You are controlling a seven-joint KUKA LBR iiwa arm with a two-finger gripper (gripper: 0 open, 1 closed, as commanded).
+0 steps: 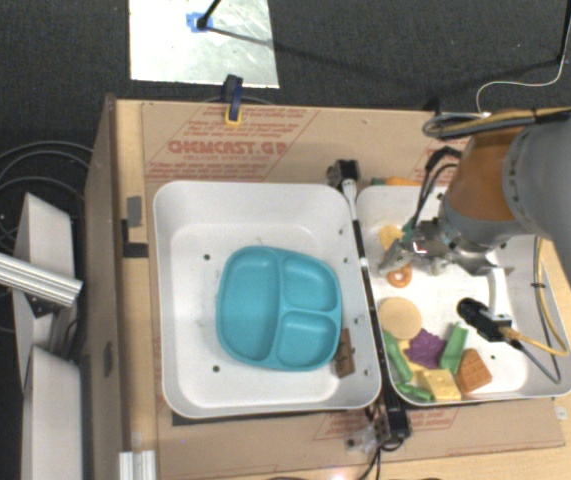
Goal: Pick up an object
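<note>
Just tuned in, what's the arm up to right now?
The arm is reaching into the right bin, with its end effector low over the bin's upper left part, close to a small orange ring. Nothing can be seen held. Toy food is piled along the near edge: a tan disc, a purple piece and a waffle. The left bin holds a blue divided plate.
</note>
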